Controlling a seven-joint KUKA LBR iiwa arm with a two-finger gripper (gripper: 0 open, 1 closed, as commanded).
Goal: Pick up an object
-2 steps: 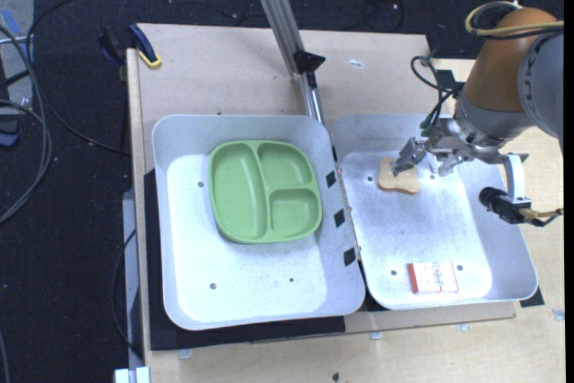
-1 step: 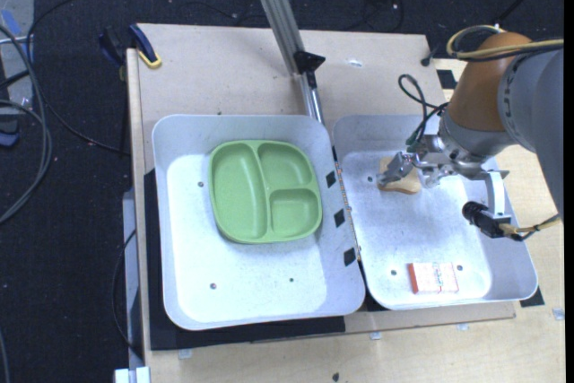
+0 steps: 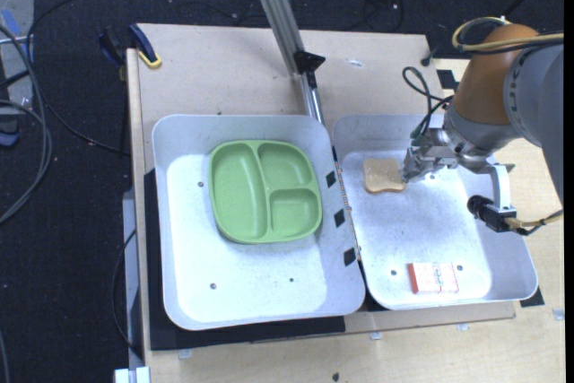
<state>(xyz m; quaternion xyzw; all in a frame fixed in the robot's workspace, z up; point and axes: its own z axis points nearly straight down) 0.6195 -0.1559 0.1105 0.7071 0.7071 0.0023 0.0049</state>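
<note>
A tan slice of toast (image 3: pixel 382 177) lies in the right bin (image 3: pixel 466 233) near its upper left corner. My gripper (image 3: pixel 414 166) is low over the bin, right at the toast's right edge, reaching in from the right. A small red and white box (image 3: pixel 433 277) lies flat near the front of the same bin, well away from the gripper.
The left bin (image 3: pixel 179 274) holds a green divided plate (image 3: pixel 266 190). A metal pole (image 3: pixel 280 9) slants down from the top to the gap between the bins. Black clips (image 3: pixel 341 206) line the seam between the bins. Cables run off the wrist on the right.
</note>
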